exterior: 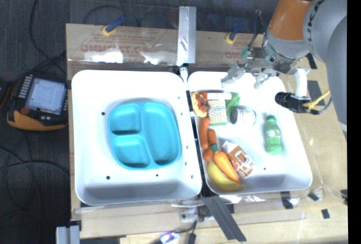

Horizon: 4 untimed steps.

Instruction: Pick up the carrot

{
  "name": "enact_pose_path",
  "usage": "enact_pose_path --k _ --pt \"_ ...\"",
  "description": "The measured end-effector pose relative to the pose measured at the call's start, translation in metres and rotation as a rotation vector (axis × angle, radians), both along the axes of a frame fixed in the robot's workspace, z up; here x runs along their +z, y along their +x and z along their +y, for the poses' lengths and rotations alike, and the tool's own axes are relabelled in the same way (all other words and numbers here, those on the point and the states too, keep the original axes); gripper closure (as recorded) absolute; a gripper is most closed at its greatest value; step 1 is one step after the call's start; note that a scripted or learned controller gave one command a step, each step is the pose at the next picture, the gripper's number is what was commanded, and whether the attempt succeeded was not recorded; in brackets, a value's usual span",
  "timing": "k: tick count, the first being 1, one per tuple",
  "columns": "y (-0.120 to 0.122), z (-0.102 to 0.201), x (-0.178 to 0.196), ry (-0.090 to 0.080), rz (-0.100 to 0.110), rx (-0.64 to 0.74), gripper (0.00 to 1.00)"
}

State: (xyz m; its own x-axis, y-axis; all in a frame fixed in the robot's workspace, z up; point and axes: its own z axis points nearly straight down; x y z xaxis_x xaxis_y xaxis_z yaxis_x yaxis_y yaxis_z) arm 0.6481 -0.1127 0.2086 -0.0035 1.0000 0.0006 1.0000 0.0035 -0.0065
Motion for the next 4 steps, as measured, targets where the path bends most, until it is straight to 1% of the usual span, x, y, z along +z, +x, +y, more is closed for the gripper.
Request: enact_pose_path --k 1,2,3,4 --pt "-0.098 0.017 0.042 0.0 0.0 0.003 0.0" --pt "-0.139 0.011 -0.003 0.0 0.002 -0.021 0.0" --pt "-0.165 0.026 -0.028 -0.001 0.002 -0.099 0.0" --pt "-0.165 0.018 -0.112 0.0 -0.002 -0.008 0.0"
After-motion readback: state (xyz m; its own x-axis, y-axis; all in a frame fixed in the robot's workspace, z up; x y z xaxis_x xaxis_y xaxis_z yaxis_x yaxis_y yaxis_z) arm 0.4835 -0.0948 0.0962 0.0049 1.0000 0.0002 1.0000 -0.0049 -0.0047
